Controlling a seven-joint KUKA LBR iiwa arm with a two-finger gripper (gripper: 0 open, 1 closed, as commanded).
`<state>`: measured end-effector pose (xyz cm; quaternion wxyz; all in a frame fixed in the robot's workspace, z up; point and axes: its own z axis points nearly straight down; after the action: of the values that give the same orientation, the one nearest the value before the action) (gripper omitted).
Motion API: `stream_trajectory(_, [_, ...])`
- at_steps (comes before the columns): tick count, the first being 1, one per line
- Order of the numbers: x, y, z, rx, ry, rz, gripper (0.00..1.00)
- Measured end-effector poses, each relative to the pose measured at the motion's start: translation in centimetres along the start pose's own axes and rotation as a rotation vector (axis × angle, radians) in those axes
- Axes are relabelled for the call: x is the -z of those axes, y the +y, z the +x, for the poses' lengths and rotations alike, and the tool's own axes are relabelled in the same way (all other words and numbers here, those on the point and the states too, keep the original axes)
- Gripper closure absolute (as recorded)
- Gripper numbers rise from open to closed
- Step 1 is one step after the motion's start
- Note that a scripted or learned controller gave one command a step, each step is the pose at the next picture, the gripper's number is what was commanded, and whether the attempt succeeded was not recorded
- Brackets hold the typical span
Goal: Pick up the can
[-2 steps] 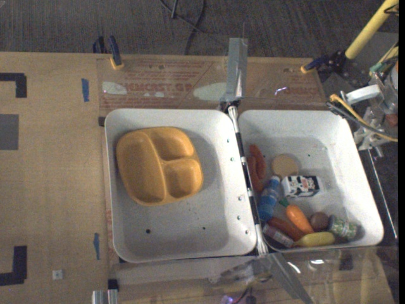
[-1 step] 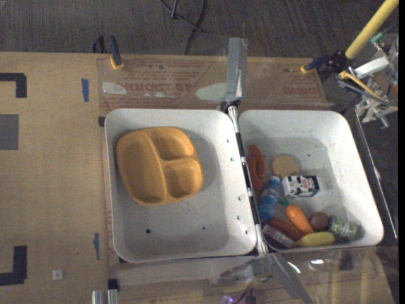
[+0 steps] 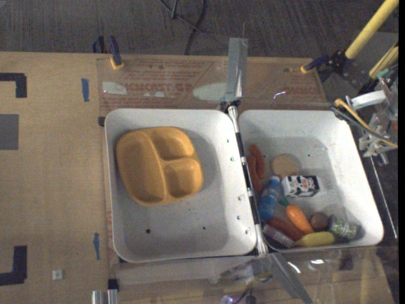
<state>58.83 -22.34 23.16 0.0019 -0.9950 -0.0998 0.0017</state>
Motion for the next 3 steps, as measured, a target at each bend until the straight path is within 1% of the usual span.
stream_trajectory(1, [20.5, 1.1, 6.8, 0.216, 0.003, -0.005, 1.00])
stream_trajectory(2, [6.1, 0.6, 3.3, 0.037, 0.001, -0.002, 1.00])
stream_trajectory(3, [20.5, 0.8, 5.3, 0.187, 0.003, -0.005, 1.00])
